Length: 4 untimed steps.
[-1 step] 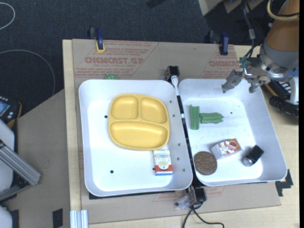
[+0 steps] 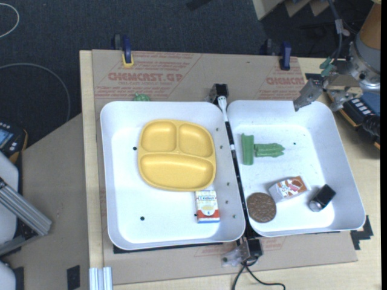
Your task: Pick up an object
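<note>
You see the two-finger gripper poised over the far rim of the right white bin, grasping nothing; whether it is released or clenched you cannot tell. The green plastic T-shaped piece, round brown disc and small carton lie untouched; the pick is yet to begin.

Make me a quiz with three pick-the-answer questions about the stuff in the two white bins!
1. Where is the yellow plate?
A. left bin
B. right bin
C. on the floor

2. What colour is the toy near the middle of the right bin?
A. red
B. green
C. blue

3. How does the brown round thing sit?
A. lying flat
B. leaning on the plate
C. hanging from the tool

Answers: 1 A, it lies in the left bin. 2 B, it is green. 3 A, it rests flat on the bin floor.
</note>
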Each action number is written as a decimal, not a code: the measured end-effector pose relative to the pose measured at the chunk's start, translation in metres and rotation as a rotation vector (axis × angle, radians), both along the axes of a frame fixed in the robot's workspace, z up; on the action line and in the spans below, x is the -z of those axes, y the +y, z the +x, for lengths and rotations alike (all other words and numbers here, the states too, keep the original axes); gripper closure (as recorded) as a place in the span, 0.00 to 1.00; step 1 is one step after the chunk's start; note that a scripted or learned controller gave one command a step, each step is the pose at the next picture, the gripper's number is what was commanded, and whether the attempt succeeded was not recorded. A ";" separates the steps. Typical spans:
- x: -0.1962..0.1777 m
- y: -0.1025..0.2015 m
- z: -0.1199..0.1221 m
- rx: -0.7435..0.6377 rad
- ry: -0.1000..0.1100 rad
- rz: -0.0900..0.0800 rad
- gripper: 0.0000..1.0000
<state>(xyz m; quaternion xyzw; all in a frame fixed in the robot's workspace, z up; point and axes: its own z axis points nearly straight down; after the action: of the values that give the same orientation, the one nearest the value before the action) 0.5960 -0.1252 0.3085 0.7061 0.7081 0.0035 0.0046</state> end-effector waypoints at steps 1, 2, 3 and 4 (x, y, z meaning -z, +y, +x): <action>-0.142 0.042 -0.046 -0.003 -0.008 0.001 0.00; -0.234 0.072 -0.060 -0.002 -0.004 0.001 0.00; -0.238 0.070 -0.060 0.002 0.005 -0.001 1.00; -0.116 0.106 -0.096 -0.001 0.027 0.003 1.00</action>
<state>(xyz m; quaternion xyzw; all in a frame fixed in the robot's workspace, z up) 0.5000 -0.0189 0.4245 0.7058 0.7083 -0.0049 -0.0059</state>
